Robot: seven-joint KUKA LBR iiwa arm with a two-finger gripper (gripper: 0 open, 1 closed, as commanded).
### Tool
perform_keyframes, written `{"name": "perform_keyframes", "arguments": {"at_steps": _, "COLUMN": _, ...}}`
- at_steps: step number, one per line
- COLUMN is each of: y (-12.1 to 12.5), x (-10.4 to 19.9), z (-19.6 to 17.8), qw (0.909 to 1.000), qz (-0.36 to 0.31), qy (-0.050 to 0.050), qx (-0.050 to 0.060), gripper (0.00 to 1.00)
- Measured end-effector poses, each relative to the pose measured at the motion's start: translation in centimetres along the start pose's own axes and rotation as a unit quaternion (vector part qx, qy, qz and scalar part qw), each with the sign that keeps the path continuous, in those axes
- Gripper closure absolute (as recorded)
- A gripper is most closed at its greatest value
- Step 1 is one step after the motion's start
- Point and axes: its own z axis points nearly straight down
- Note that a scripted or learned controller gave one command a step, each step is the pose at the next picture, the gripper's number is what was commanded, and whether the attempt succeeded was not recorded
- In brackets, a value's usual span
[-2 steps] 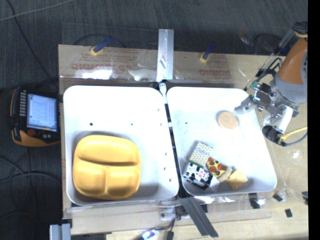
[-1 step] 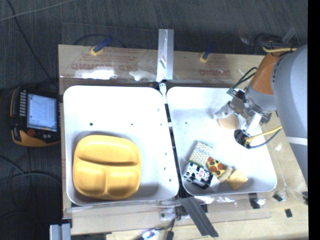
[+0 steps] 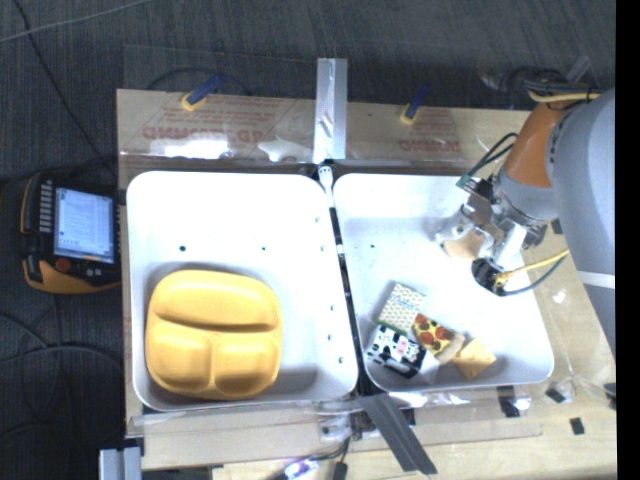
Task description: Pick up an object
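1. Looking down through the camera view, the arm (image 3: 565, 158) is reaching in from the right and hanging its gripper (image 3: 478, 236) over the upper right part of the right bin (image 3: 400, 208).
2. How far the gripper is standing open cannot be told, and nothing is showing in its hold.
3. Candidate objects are sitting in that bin's lower corner: a patterned pad (image 3: 401, 307), a pizza toy (image 3: 432, 333), a cow-print block (image 3: 394, 352) and a tan wedge (image 3: 474, 358).
4. These four are crowding together, touching or nearly so, well apart from the gripper.
5. A large yellow bun (image 3: 213, 330) is lying alone in the lower part of the left bin (image 3: 225, 208).
6. Picking well here is probably calling for a target with free sides; the tan wedge, at the cluster's right end, is looking easiest to close on.
7. The pad and pizza toy are lying flat and overlapping, so a grasp there is risking a slip or a double pick.
8. The cluster is sitting close to the bin's lower rim, leaving little room for the outer finger on that side.
9. Open floor is stretching between the gripper and the cluster, giving a clear path for travel and descent.
10. The divider (image 3: 340, 268) between the bins is standing well left of that path.
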Motion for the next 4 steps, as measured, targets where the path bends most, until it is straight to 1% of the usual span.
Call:
{"name": "perform_keyframes", "arguments": {"at_steps": 1, "y": -2.9, "x": 0.8, "z": 1.3, "qw": 0.989, "qz": 0.148, "qy": 0.003, "qx": -0.007, "gripper": 1.0}}
{"name": "perform_keyframes", "arguments": {"at_steps": 2, "y": -9.4, "x": 0.1, "z": 1.2, "qw": 0.9825, "qz": 0.186, "qy": 0.005, "qx": -0.007, "gripper": 1.0}}
{"name": "perform_keyframes", "arguments": {"at_steps": 3, "y": -4.5, "x": 4.3, "z": 1.3, "qw": 0.9597, "qz": 0.281, "qy": 0.004, "qx": -0.006, "gripper": 1.0}}
{"name": "perform_keyframes", "arguments": {"at_steps": 4, "y": -2.7, "x": 1.9, "z": -10.7, "qw": 0.983, "qz": 0.183, "qy": 0.0, "qx": -0.001, "gripper": 1.0}}
